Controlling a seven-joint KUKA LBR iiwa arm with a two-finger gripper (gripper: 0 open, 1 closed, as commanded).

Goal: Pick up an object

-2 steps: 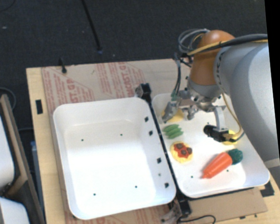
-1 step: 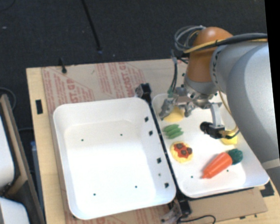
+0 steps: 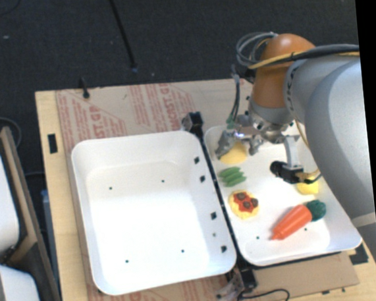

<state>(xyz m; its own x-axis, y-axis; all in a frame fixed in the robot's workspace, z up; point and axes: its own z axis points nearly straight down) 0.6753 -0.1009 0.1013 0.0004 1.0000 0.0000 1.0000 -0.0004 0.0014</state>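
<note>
We found the gripper low over the far left corner of the right bin, close to the wall it shares with the left bin. Its fingers stood apart, one on either side of a small yellow piece. The piece lay at their tips on the bin floor, and we saw no closed grip on it.

Just nearer the camera lay a green ridged piece. Beyond that was a yellow disc with red spots. An orange carrot with a green top rested near the bin's front right corner, well apart from the gripper.

Both bins sat side by side on the cardboard-covered surface.
</note>
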